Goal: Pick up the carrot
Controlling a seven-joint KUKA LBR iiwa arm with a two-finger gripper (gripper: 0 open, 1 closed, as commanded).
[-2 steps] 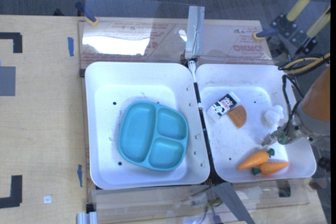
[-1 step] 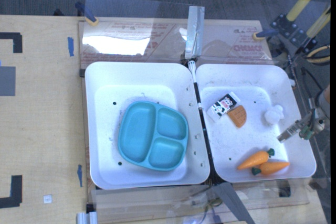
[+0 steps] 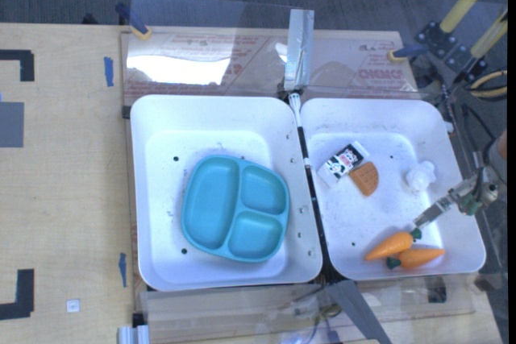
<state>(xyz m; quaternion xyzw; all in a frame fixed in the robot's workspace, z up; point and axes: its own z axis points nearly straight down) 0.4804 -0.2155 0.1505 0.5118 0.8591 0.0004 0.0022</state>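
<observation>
A blue divided plate [image 3: 235,208] is sitting in my left bin [image 3: 153,121], while two orange carrots [image 3: 389,246] are lying at my right bin's [image 3: 387,118] near edge, my gripper [image 3: 421,219] hovering beside them, grip state unreadable.

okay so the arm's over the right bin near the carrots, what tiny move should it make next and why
Probably ease the gripper down and slightly left onto the nearer orange toy carrot. The gripper sits just above and right of that carrot's green top, in the white right bin, and nothing shows between its tips. A second orange carrot lies right alongside, so aim carefully.
</observation>
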